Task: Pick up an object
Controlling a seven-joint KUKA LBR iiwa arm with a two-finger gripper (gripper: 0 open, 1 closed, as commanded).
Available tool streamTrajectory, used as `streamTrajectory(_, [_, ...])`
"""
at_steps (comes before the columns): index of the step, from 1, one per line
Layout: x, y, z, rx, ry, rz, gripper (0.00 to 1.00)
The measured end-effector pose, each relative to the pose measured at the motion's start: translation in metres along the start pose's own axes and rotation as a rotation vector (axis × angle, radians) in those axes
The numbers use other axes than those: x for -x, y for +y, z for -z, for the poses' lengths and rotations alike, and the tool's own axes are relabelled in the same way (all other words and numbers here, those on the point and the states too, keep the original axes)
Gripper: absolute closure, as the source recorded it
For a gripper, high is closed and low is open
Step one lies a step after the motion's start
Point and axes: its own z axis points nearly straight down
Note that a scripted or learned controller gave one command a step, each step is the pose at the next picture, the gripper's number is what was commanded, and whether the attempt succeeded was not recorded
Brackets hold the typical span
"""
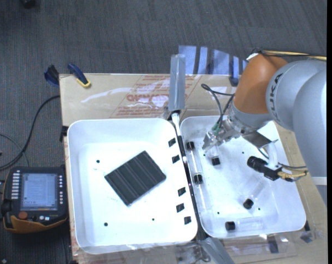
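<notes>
A dark grey ribbed rectangular pad (135, 177) lies flat in the middle of the left bin (83, 142). The grey arm with its orange band reaches in from the right over the right bin (289, 213). Its gripper (212, 142) hangs low over that bin's upper left part, just above a small black piece (215, 161). Two more small black pieces (248, 203) (230, 225) lie lower in the right bin, near clear tube-like items (255, 190). Nothing is seen held by the gripper.
Black clips (181, 191) line the shared wall between the bins. A black cylinder with a cable (260, 165) sticks out under the arm. A teach pendant (33, 194) lies on the floor at left, and a blue clamp (73, 73) sits at the bench's back left corner.
</notes>
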Motion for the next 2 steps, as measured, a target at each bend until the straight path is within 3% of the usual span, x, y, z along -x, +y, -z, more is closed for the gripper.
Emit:
streamTrajectory(1, [-0.051,0.017,0.090,0.000,0.000,-0.051,1.00])
streamTrajectory(2, [-0.088,0.028,0.125,-0.002,0.000,-0.097,1.00])
